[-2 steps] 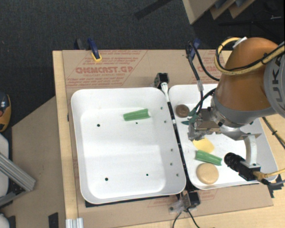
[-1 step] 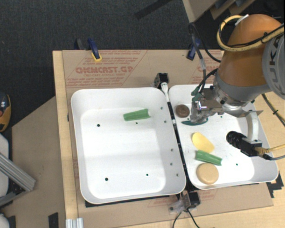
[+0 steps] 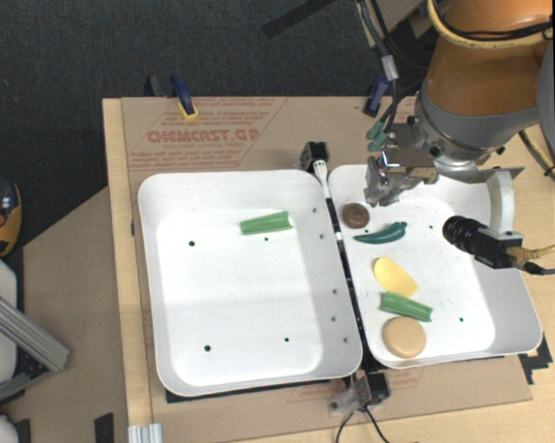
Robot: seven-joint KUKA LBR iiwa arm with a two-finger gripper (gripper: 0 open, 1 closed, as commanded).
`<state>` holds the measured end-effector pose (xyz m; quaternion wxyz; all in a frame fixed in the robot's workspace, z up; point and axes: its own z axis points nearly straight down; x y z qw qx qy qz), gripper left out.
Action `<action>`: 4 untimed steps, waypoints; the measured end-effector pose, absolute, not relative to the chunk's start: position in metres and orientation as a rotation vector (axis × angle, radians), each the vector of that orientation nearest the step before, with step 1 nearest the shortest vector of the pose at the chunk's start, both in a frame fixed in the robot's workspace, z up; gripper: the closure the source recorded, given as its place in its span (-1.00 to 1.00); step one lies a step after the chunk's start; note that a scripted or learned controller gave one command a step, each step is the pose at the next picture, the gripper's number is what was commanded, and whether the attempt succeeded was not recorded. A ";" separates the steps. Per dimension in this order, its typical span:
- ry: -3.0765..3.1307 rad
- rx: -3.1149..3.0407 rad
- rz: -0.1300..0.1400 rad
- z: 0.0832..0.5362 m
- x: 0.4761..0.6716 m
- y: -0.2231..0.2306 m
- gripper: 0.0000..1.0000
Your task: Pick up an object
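While the grey arm with its orange band (image 3: 489,45) reaches in from the right, its gripper (image 3: 384,190) hangs over the far left part of the right white bin (image 3: 512,299); whether it is open or closed, or has hold of anything, cannot be told. Just beside it lie a small brown round disc (image 3: 355,215) and a dark green curved pepper-like piece (image 3: 384,232). Nearer the front sit a yellow lump (image 3: 394,276), a green block (image 3: 406,306) and a tan round piece (image 3: 403,337). A green oblong block (image 3: 265,224) lies in the left white bin (image 3: 171,292).
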<state>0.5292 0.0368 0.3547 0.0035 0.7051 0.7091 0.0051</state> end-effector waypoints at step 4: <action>2.221 2.231 -0.011 0.342 0.489 0.064 1.00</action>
